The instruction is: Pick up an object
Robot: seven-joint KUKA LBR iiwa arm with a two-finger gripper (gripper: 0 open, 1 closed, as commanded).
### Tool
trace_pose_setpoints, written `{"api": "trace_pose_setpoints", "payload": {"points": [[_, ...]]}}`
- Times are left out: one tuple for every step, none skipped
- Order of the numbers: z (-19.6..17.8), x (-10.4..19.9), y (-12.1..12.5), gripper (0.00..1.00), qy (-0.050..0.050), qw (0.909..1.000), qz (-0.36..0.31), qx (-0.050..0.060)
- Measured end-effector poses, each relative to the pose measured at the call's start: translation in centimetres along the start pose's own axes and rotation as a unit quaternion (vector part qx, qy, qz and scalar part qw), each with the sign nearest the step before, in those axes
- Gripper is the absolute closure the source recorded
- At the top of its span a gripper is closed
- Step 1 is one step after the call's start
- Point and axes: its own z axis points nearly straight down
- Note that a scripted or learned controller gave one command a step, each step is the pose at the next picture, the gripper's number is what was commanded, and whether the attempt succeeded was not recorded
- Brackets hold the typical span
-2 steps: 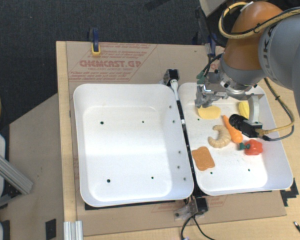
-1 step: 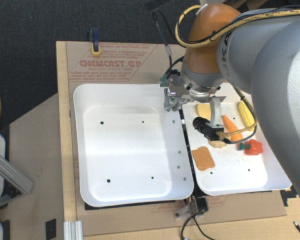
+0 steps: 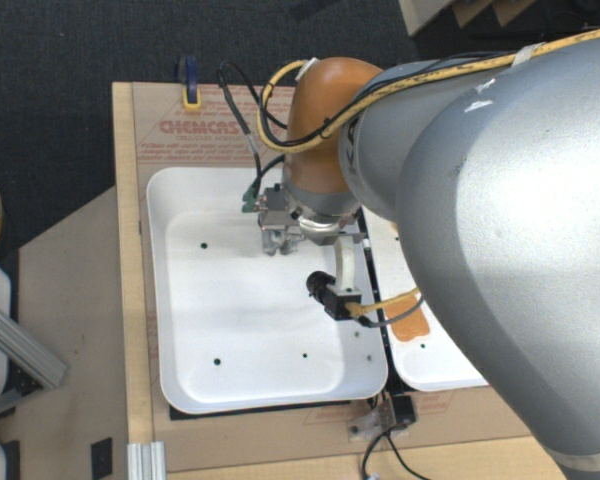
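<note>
The brown surface (image 3: 130,268) bears two shallow white bins side by side: a left bin (image 3: 175,298) and a right bin (image 3: 435,373), touching along one edge.

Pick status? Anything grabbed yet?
Done: the arm has reached over the left bin, with the claw low near its back. In hand: nothing visible at the claw. Left: the whole pick; an orange object lies in the right bin.
</note>
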Motion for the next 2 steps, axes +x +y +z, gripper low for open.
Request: {"api": "trace_pose_setpoints", "payload": {"points": [[1.0, 8.5, -0.8, 1.0, 0.0, 1.0, 0.0, -0.004], [-0.2, 7.9, -5.2, 1.0, -0.002, 1.0, 0.005, -0.001]]}}
